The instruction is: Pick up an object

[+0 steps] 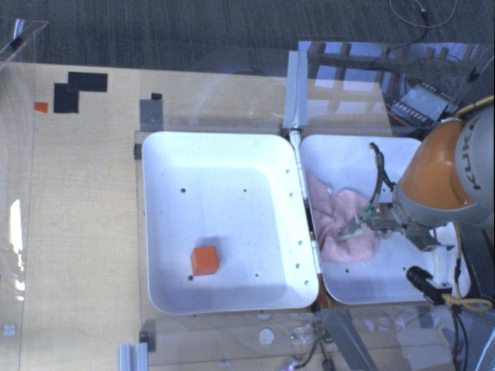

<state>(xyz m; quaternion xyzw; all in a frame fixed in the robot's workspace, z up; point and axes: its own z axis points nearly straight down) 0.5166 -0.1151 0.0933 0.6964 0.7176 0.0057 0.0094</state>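
Here, I was at the grasping step: my pincer [363, 224] sat low in the right bin [390, 284], right on the pink cloth [338, 221], which lay crumpled against that bin's left wall, near the divider between the two bins. Whether the pincer was wide or narrow I could not tell; the tips were small and half lost against the folds, and I could not see fabric held between them, so I would not claim a hold.

By my judgement the next move called for a firm closing on a raised fold, then a straight lift, slow enough that I could check the cloth came up with me and did not slip away. Soft fabric would sag and might drag along the bin floor.

The other candidate, an orange block [205, 260], sat alone in the left bin [220, 149], toward its near-left corner, well apart from me.

Both white bins stood side by side on a pale wooden counter [77, 230]. Black patches [77, 90] and a small orange mark [41, 107] showed near the counter's far-left corner. Beyond the far edge ran dark carpet [193, 10], and clear panels stood behind the right bin.
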